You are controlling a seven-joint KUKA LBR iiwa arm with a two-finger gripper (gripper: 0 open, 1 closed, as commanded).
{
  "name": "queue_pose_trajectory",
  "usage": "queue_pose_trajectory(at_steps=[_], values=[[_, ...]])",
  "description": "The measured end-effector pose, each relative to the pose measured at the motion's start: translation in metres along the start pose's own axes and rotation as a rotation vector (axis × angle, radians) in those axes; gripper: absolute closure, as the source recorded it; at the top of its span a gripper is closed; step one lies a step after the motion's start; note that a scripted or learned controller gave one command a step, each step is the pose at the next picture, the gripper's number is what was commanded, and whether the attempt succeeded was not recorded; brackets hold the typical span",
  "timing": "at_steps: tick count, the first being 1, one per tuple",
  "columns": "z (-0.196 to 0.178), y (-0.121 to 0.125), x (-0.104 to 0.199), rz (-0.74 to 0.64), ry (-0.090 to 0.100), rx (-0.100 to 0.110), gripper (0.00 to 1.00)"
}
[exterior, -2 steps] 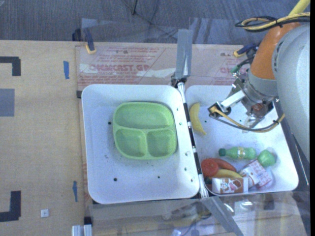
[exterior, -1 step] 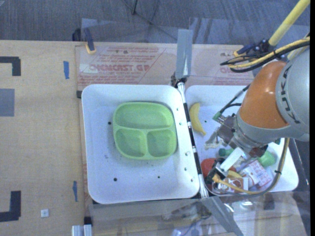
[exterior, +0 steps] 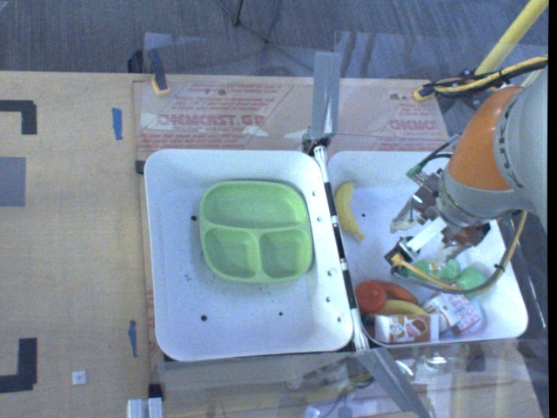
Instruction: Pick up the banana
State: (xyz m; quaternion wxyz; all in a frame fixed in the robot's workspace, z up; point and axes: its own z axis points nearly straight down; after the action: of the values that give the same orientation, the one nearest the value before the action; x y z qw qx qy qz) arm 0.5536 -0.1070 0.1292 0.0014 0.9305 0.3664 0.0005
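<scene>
The banana (exterior: 348, 209) is yellow and curved. It lies in the right bin (exterior: 376, 197) close to that bin's left wall, near the far end. My gripper (exterior: 416, 219) hangs over the middle of the right bin, to the right of the banana and apart from it, with bare white floor between them. Nothing shows held at the gripper. The grey arm with its orange band (exterior: 486, 155) comes in from the right and covers part of the bin's far right side.
The left bin (exterior: 174, 312) holds a green divided plate (exterior: 256, 231). At the right bin's near end lie a red fruit (exterior: 372, 294), a small yellow piece (exterior: 402, 306), a brown and white carton (exterior: 407, 327), a white packet (exterior: 458, 313) and a green item (exterior: 468, 278).
</scene>
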Motion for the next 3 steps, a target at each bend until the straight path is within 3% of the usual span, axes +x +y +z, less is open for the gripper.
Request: queue_pose_trajectory(at_steps=[1, 2, 3], values=[[-0.052, -0.076, 0.092, 0.421, -0.01, 0.007, 0.0], [-0.068, -0.007, 0.092, 0.229, -0.007, 0.007, 0.0], [-0.051, -0.024, 0.098, -0.069, -0.007, 0.012, 0.0]])
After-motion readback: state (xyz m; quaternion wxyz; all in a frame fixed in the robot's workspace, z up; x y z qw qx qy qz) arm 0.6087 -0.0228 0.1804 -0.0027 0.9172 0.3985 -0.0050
